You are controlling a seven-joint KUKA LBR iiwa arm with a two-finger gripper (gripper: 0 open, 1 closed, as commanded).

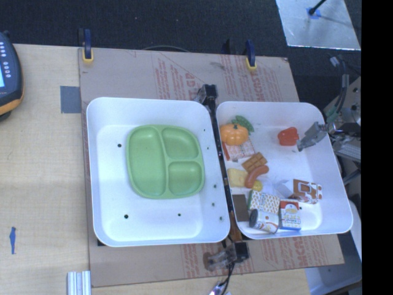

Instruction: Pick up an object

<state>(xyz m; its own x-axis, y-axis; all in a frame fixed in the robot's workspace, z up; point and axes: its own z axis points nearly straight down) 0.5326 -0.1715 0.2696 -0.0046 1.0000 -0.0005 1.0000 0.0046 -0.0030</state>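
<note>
Hand just beside red object

A light wooden bench carries a brown cardboard sheet printed with red lettering, held at its far edge by two blue-and-yellow clamps. Two shallow white bins sit side by side on the cardboard, the left bin touching the right bin. A grey tape patch lies just beside the cardboard, and a yellow-edged handheld pendant rests at the bench's left edge.

Wooden bench, dark floor
</note>
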